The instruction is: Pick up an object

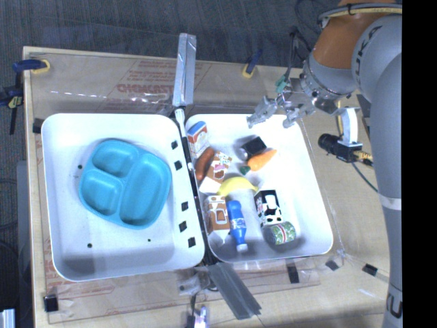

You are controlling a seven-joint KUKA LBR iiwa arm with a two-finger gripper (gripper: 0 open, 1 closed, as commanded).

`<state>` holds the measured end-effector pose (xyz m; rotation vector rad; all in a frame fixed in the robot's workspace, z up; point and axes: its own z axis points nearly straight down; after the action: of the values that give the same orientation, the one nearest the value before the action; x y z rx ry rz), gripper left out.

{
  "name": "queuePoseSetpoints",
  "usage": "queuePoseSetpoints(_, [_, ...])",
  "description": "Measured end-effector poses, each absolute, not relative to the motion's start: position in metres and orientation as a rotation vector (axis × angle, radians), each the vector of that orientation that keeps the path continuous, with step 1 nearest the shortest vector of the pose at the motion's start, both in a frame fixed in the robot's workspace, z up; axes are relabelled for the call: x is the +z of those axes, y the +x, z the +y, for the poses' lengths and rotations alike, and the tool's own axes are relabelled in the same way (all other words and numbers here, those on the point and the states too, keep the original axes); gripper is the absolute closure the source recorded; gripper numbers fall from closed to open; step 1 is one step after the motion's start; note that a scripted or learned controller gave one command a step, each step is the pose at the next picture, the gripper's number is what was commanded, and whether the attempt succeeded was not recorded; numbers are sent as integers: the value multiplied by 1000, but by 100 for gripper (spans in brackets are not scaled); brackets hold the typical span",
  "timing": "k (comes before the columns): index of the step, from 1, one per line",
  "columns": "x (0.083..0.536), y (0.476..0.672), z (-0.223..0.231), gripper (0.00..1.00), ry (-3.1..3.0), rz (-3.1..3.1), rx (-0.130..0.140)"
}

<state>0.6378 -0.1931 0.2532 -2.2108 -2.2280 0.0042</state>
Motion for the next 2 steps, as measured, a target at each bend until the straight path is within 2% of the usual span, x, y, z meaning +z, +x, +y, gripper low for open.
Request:
queuePoseSetpoints(1, [117, 638, -191, 0, -2182, -2288, -16])
queuePoseSetpoints(2, [109, 588, -214, 0, -2127, -2361, -21])
